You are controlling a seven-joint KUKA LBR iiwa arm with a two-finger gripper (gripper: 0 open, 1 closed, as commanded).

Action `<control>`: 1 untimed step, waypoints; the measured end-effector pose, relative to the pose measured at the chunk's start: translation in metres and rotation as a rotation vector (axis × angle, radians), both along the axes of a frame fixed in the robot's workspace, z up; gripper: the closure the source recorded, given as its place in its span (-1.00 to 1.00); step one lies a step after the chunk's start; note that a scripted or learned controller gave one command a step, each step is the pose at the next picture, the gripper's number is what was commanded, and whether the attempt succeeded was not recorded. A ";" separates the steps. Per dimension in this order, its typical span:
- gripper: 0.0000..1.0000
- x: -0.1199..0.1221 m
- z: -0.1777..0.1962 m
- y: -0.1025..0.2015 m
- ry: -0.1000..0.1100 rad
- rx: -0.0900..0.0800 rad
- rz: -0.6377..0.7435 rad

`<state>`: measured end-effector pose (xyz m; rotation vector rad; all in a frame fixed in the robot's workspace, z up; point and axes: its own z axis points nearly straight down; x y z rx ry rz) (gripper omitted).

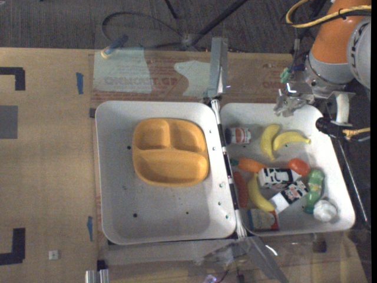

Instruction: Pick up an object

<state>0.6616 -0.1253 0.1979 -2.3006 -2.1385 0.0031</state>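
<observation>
The end effector [288, 104] hangs over the far edge of the right bin [341, 175], near the bananas; whether it is apart or together I cannot tell, and nothing shows in it. The likeliest pick seems the banana pair [281, 140] just below it; probably light toy plastic, stiff, smooth and curved, so apt to slip; best pinched across the narrow middle. Counted in the right bin: three bananas, the third [259, 196] lower down; two cartons [284, 184]; one can [238, 135]; one carrot [252, 165]; one tomato [298, 166]; one green bottle [314, 184]. The left bin [112, 175] holds one orange tray [171, 152].
</observation>
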 end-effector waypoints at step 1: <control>1.00 0.005 0.063 -0.057 -0.001 -0.001 -0.168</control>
